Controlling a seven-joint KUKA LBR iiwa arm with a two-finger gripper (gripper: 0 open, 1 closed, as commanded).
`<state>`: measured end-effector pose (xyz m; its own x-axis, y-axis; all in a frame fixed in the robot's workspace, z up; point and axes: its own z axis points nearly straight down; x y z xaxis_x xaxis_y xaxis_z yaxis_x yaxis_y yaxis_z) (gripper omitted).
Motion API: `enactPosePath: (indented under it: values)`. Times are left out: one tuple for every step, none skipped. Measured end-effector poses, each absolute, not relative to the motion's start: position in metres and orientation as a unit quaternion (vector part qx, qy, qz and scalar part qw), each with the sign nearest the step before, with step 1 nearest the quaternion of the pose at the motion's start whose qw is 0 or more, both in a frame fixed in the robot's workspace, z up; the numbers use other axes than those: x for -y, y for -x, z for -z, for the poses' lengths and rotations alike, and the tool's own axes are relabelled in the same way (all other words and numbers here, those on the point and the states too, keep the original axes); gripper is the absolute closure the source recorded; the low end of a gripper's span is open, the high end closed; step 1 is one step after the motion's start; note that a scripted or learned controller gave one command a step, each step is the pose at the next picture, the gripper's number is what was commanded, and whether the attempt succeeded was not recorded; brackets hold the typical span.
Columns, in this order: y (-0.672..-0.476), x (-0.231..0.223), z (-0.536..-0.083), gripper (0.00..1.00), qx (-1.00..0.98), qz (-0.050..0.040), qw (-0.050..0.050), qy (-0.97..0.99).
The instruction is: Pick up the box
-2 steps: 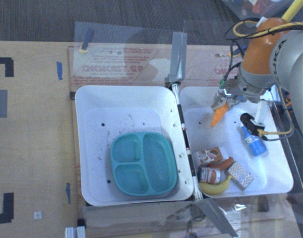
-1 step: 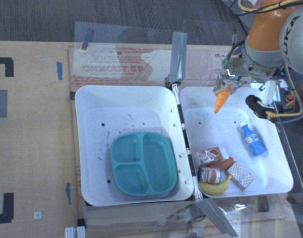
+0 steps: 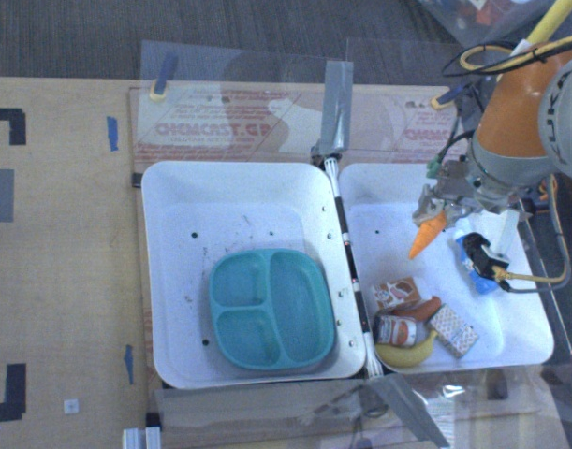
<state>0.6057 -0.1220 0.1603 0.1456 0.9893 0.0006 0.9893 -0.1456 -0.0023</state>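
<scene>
Overhead, the right bin (image 3: 534,340) holds a box (image 3: 453,330), banana (image 3: 404,353) and can (image 3: 395,330) below the gripper (image 3: 433,221), which clasps an orange carrot (image 3: 425,238); a teal tray (image 3: 270,309) fills the left bin (image 3: 173,204).

Two bins side by side on the bench (image 3: 61,279). Left bin (image 3: 173,204): divided tray (image 3: 269,309) at its near half. Right bin (image 3: 379,213): carrot (image 3: 426,237) mid-bin, under the gripper (image 3: 445,206). Near-left corner cluster: box (image 3: 396,294), can (image 3: 401,331) in front of it, sausage (image 3: 424,309) between, banana (image 3: 404,352) nearest, packet (image 3: 453,330) to the right.
</scene>
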Motion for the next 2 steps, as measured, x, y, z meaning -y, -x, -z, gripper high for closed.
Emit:
enactPosePath:
  values:
    - [-0.592, 0.133, -0.178, 1.0, 0.661, -0.0003, 0.001, 0.75]
    - [-0.535, 0.127, -0.176, 1.0, 0.612, -0.0007, 0.002, 0.791]
